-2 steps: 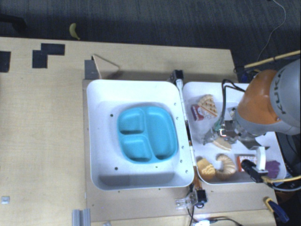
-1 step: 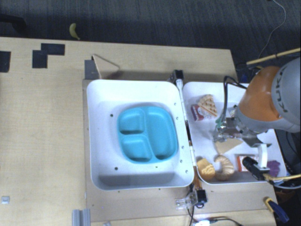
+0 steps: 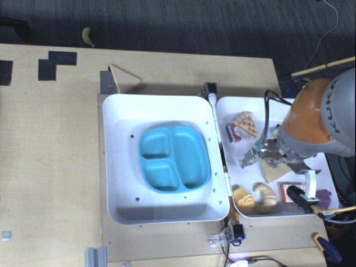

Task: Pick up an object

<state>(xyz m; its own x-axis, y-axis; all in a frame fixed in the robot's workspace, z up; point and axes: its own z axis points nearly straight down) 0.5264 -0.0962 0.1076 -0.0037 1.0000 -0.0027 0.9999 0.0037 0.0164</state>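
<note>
- Claw [image 3: 266,153]: two-finger metal gripper on the grey arm with orange band [image 3: 309,115], low over the right white bin [image 3: 222,109]; whether it is spread or pressed together cannot be told from this slanted view, and nothing is seen pinched.
- Tan flat wedge, cardboard-like [image 3: 274,173]: lies just beneath and a little toward the near side of the claw. Judged light, thin and stiff; a flat piece offers little to grip, so an edge hold looks best.
- Waffle-patterned toy sandwich slice, tan and red [image 3: 243,125]: beyond the claw, toward the far-left corner. Probably light plastic, firm, slightly slick; take across its narrow sides.
- Golden toy croissant [image 3: 266,196] and round brown toy bun [image 3: 243,199]: near side of the claw, close together. Likely light, rounded, prone to roll.
- Purple small piece [image 3: 322,195]: to the claw's right, partly hidden.
- Blue three-compartment plastic tray [image 3: 173,158]: well left of the claw, in the left white bin [image 3: 119,149].
- Surface: smooth white bin floor, likely slippery; low walls crowd the near items.
- Room: pale wooden bench [image 3: 50,166], dark carpet [image 3: 167,15] beyond.
</note>
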